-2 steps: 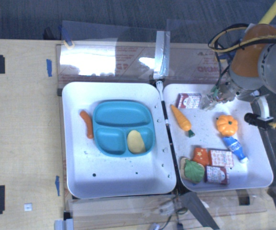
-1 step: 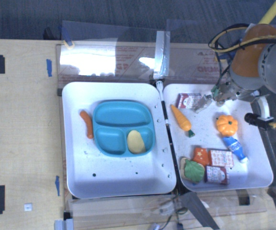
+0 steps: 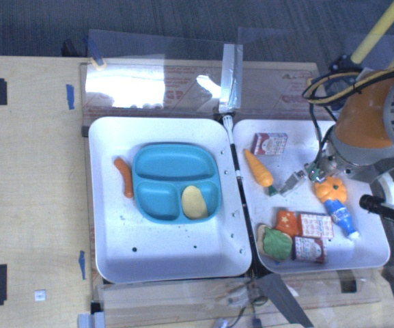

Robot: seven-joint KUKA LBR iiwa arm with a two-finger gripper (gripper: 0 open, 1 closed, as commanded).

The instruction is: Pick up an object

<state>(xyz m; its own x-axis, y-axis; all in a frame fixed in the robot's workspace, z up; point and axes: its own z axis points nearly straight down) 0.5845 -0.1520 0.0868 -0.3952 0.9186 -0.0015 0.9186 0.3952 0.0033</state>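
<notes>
bearing red print, carton (image 3: pixel 269 143)

Blue tray (image 3: pixel 173 159) holds a yellow lump (image 3: pixel 194 201) — orange sausage (image 3: pixel 123 176) beside, on white bin (image 3: pixel 115 251).

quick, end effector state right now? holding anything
end effector: over the right bin, just right of the toy carrot; nothing seen held, and open or closed cannot be told.

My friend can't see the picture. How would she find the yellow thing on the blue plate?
Start at the left white bin, which holds a blue divided tray. In the tray's lower right compartment lies a pale yellow potato-like lump. It alone sits in the tray; the orange sausage lies outside, on the bin floor.
</notes>
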